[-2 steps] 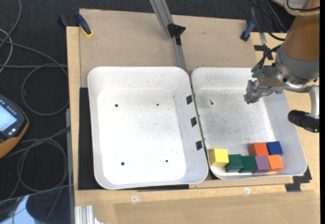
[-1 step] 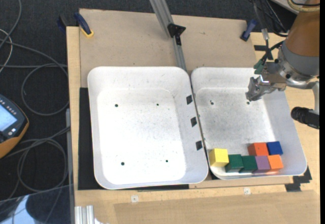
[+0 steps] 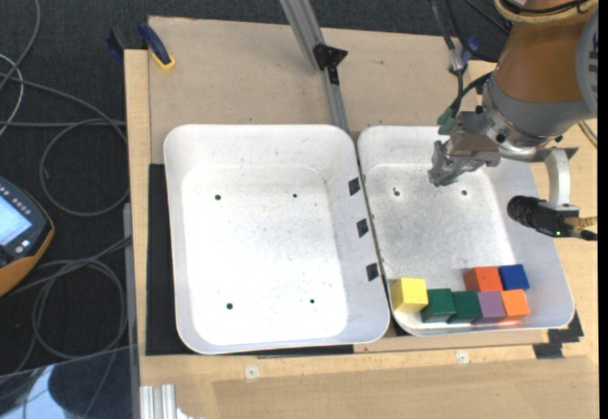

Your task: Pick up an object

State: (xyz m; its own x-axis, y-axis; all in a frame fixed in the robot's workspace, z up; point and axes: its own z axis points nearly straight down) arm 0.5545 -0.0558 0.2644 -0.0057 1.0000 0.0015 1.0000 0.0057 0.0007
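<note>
Both bins are white: the left bin (image 3: 256,237) carries fine dark speckling and four small black dots, and the right bin (image 3: 437,227) shows the same speckling. The blocks in the right bin are coloured as follows: yellow block (image 3: 410,293), two dark green blocks (image 3: 452,305), purple block (image 3: 491,304), two orange blocks (image 3: 514,302), blue block (image 3: 513,276). The arm (image 3: 546,47) is orange-brown above a grey wrist section, ending in a grey gripper (image 3: 445,170). The bench (image 3: 237,75) is tan (a raw board tone). The clamp (image 3: 157,45) at its far left corner is blue with a yellow tip.
</note>
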